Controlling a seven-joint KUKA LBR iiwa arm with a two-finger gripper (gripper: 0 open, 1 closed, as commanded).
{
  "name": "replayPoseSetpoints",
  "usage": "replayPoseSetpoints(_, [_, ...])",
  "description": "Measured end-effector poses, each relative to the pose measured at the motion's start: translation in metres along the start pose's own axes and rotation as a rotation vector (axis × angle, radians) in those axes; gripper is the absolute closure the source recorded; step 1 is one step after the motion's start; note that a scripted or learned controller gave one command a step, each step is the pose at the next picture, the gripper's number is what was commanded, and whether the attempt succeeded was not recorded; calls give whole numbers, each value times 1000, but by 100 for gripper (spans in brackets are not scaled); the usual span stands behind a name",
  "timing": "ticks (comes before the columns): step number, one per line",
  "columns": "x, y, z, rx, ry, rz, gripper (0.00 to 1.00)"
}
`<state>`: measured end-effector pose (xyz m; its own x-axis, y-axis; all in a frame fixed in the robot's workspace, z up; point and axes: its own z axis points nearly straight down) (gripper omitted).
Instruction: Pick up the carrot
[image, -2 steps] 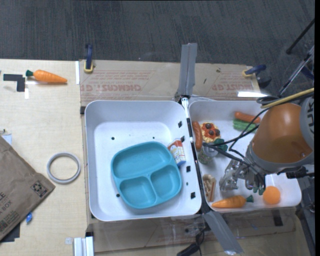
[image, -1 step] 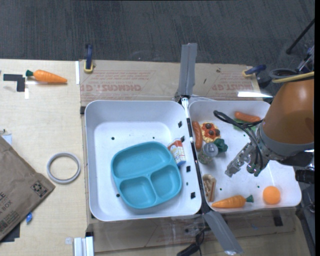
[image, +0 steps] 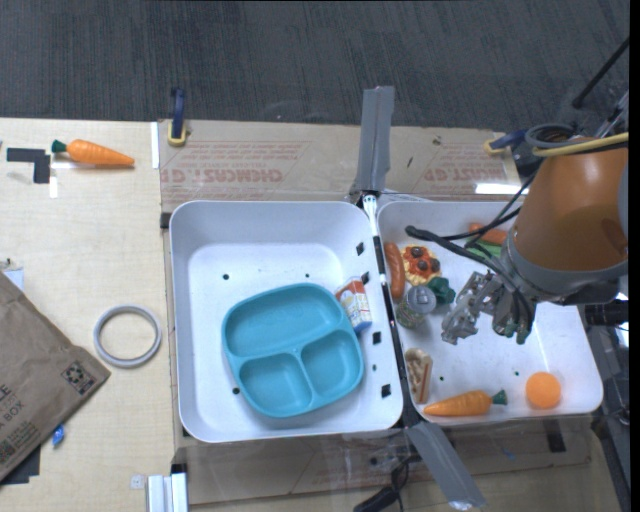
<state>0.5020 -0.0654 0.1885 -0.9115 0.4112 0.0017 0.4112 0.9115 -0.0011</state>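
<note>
A carrot (image: 462, 403) lay along the near edge of the right bin (image: 575, 395), its green top pointing right, with an orange ball (image: 543, 390) just beside that end. Left of the carrot sat a small sandwich-like toy (image: 417, 374). In the left bin (image: 200, 300), a blue divided plate (image: 291, 349) rested near the front, a small bottle (image: 355, 303) touching its right rim. Above the right bin's middle hung the robot's hand (image: 490, 312), well apart from the carrot; whether it was spread or closed could not be told. Farther back lay a hot dog (image: 395, 270) and a pizza slice (image: 421, 262). On the counter (image: 80, 230) at far left, a second carrot (image: 92, 153) lay beyond a grey ring (image: 127, 334).
</note>
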Motion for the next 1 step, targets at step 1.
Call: replayPoseSetpoints(1, [-26,-47,60,-1,3,-193,100])
